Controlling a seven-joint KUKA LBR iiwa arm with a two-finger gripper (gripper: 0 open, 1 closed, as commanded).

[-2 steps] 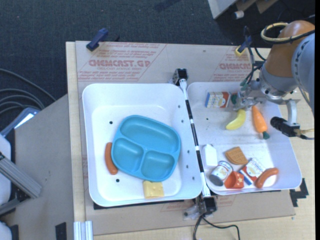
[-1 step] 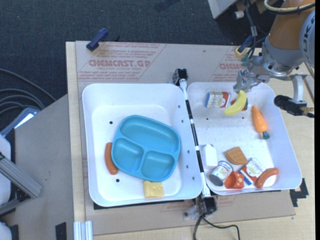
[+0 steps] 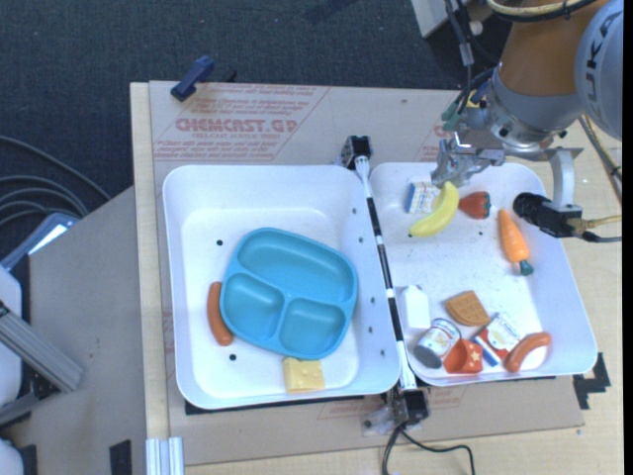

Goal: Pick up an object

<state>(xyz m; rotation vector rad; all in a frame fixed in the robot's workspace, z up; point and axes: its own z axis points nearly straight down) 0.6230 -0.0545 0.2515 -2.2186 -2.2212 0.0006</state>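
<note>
— Yellow banana (image 3: 437, 212) in the right bin (image 3: 569, 310), upper part, lying at a slant. Where is the arm (image 3: 554, 38)?

— Reaching in from the right, grey with the orange band. Gripper (image 3: 456, 169) is down over the banana's upper end, right at its tip. Fingers too small and cluttered to read: cannot tell whether spread, closed, or gripping the fruit.

— Neighbours of the banana?

— Small blue-and-white packet (image 3: 421, 198) just beside it on the left, touching or nearly so. Red piece (image 3: 476, 205) just to its right. Orange carrot (image 3: 513, 239) with a green end further right, apart from both.

— Lower end of that bin?

— Cluster: white carton (image 3: 416, 308) by the divider, brown toast slice (image 3: 467, 309), a small can (image 3: 435, 343) on its side, a red-and-white package (image 3: 492, 341), a reddish sausage (image 3: 527, 350) at the right corner. All close together, some touching.

— Left bin (image 3: 188, 226)?

— Blue divided plate (image 3: 288, 292), three compartments, sits mid-bin, slightly turned. Orange-red sausage (image 3: 218, 313) lies alongside its left edge. Yellow cheese block (image 3: 304, 374) just below the plate, near the bin's front wall.

— Bench?

— Brown board (image 3: 237, 122) with red lettering under both bins; a blue clip (image 3: 191, 77) at its top-left corner.
</note>
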